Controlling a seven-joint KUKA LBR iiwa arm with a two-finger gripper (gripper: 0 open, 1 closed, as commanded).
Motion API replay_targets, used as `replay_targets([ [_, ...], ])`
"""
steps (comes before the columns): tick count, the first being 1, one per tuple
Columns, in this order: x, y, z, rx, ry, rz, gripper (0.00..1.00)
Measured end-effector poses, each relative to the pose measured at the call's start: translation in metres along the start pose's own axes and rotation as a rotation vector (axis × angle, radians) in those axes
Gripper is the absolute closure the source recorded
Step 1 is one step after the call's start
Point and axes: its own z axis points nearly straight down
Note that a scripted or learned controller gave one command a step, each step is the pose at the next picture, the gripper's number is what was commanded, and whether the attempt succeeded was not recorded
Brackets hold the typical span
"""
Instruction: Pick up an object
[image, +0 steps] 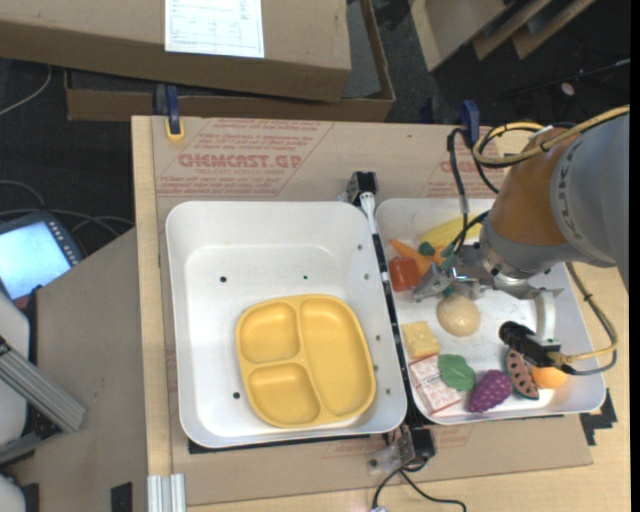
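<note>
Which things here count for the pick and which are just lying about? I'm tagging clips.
For the job:
gripper
right bin
beige ball
red piece
purple grapes
green leaf
cheese cube

Lying about:
left bin
yellow divided tray
cardboard box

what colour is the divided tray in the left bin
Yellow: the divided tray shows plainly in the camera view.

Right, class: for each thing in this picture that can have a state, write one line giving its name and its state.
Yellow three-compartment plastic tray: flat in the left white bin, nothing in it.
Beige egg-shaped toy: lying in the right white bin, just below the gripper.
Purple toy grape bunch: lying loose.
Gripper: low over the toys.
</note>
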Motion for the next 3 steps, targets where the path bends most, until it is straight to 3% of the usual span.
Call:
replay_targets([
  [1, -0.017, 0.043, 0.0, 0.001, -0.002, 0.004, 0.0],
  [2, -0.005, 0.084, 0.001, 0.024, -0.012, 0.007, 0.0],
  [3, -0.002, 0.081, -0.006, 0.035, -0.004, 0.007, 1.0],
])
